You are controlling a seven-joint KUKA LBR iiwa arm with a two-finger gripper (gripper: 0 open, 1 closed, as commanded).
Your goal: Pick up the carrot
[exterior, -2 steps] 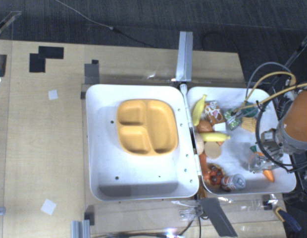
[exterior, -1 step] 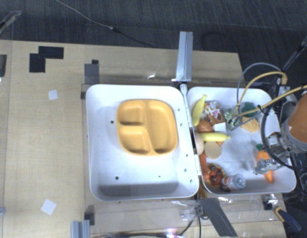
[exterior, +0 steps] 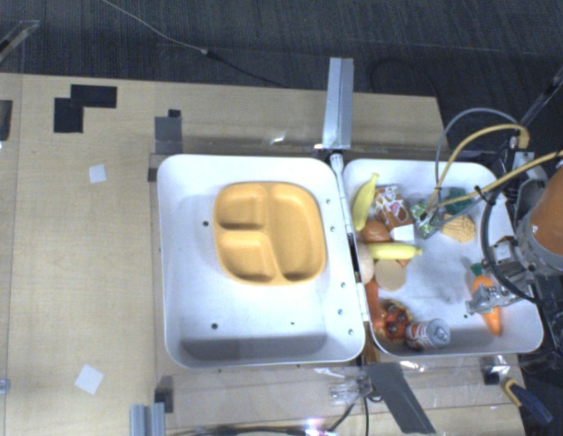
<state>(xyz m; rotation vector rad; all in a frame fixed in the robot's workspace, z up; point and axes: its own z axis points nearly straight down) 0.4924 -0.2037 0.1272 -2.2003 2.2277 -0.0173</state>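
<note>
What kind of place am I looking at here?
Probably a robotics lab test bench: two white bins on a wooden bench, toy food such as a banana and carrot, and loose cables.

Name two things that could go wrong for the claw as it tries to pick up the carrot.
1. The carrot lies close to the right bin's far-right wall, so the claw may bump the wall.
2. Cables loop above that bin; they might snag as the arm moves.
</note>
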